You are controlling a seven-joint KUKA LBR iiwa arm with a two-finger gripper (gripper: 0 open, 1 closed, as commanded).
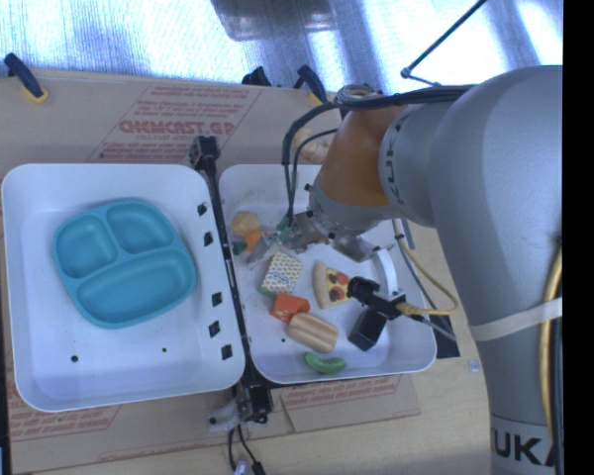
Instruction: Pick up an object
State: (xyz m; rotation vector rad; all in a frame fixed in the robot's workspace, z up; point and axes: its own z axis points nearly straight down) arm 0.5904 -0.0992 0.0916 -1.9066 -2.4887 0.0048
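Hovering gripper (289,232) beside waffle (282,270) in right bin (416,354).

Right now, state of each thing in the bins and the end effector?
blue divided plate: flat in left bin, nothing on it
pizza slice: lying flat, right bin
waffle piece: lying tilted against neighbours
hot dog: lying on its side
green piece: lying by the near wall
end effector: low over right bin, grip hidden
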